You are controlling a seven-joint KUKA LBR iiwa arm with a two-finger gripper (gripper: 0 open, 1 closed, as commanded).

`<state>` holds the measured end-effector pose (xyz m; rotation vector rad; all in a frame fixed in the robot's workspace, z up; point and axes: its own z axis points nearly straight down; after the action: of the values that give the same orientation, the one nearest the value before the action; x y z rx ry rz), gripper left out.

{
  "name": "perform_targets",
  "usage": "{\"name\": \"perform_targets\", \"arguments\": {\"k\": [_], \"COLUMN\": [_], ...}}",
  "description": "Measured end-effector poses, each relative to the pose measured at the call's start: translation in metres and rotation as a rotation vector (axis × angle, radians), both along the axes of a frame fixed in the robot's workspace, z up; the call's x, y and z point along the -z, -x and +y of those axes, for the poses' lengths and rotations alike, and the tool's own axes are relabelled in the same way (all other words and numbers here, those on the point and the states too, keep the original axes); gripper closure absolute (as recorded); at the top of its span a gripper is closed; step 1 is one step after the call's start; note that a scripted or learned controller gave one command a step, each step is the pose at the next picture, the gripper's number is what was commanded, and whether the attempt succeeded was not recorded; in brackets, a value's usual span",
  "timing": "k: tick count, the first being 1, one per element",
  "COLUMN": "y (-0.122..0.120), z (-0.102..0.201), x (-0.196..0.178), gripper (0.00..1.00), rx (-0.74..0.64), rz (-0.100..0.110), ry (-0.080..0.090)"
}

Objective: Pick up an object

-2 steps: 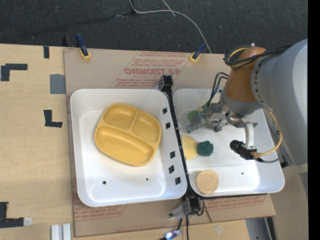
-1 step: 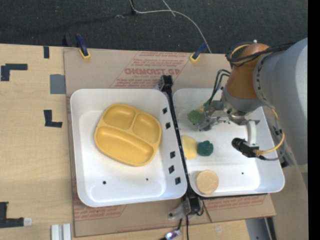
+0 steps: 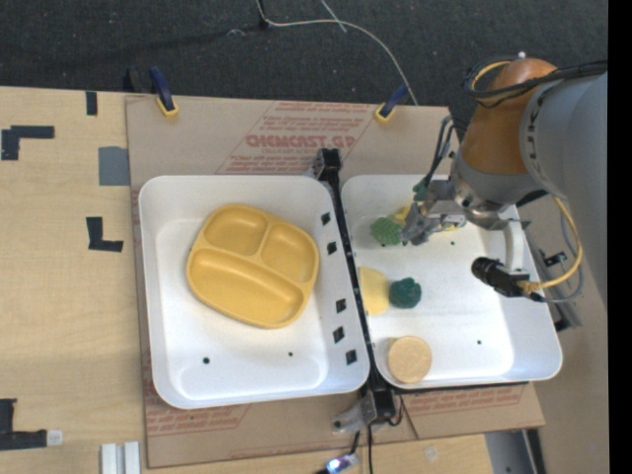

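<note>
My gripper point(image 3: 419, 227) hangs low over the back of the right bin point(image 3: 513, 349), its dark fingers pointing left beside a light green lumpy object point(image 3: 386, 231). A small yellow piece point(image 3: 402, 213) peeks out just behind the fingers. Nearer the front lie a pale yellow object point(image 3: 372, 289), a dark green round object point(image 3: 405, 292) and a tan disc point(image 3: 409, 358). Nothing is visibly between the fingers.
The left bin point(image 3: 163, 363) holds a yellow divided plate point(image 3: 253, 265). A black divider with clips point(image 3: 341, 265) runs between the bins. The grey arm with its orange band point(image 3: 504, 117) and cables crosses the right bin's far right side.
</note>
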<state>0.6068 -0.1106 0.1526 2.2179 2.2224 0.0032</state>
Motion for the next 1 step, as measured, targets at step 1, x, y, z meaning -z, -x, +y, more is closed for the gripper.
{"name": "perform_targets", "arguments": {"k": [1], "y": [0.0004], "z": [-0.0003], "x": [-0.0424], "gripper": [1.0], "rx": [0.001], "rz": [0.0], "ry": [0.0]}}
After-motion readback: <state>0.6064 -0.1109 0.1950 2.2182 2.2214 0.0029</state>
